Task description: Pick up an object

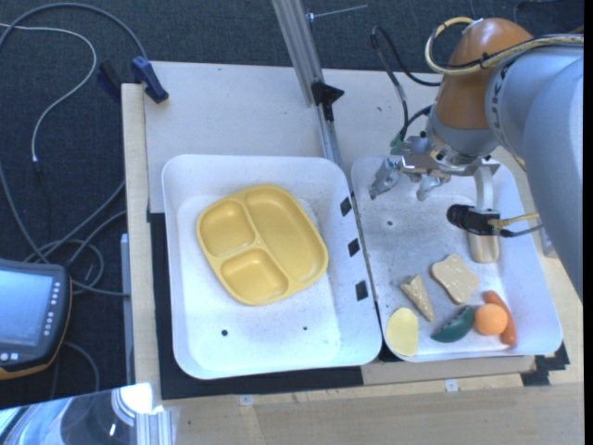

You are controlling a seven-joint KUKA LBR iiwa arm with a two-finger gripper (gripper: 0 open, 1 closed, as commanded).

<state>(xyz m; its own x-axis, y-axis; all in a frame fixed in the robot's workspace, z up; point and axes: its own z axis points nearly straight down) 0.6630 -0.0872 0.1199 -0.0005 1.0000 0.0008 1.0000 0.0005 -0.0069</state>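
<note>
Gripper (405, 185) is hanging over the far end of the right bin (530, 248), fingers spread apart, gripping nothing. Food pieces are lying at the near end of that bin, well apart from the gripper: bread slice (454, 278), cheese wedge (418, 297), orange (491, 319), yellow disc (403, 331). Yellow tray (262, 243) is sitting in the left bin (185, 276).

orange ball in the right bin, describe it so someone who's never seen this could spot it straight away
Start at the right-hand shallow white bin and go to its near right corner, where the toy foods cluster. The small round orange ball sits there, between a dark green curved piece and a slim orange carrot-like stick. It is the one plain sphere; the tan slice and pale yellow disc are flat.
</note>
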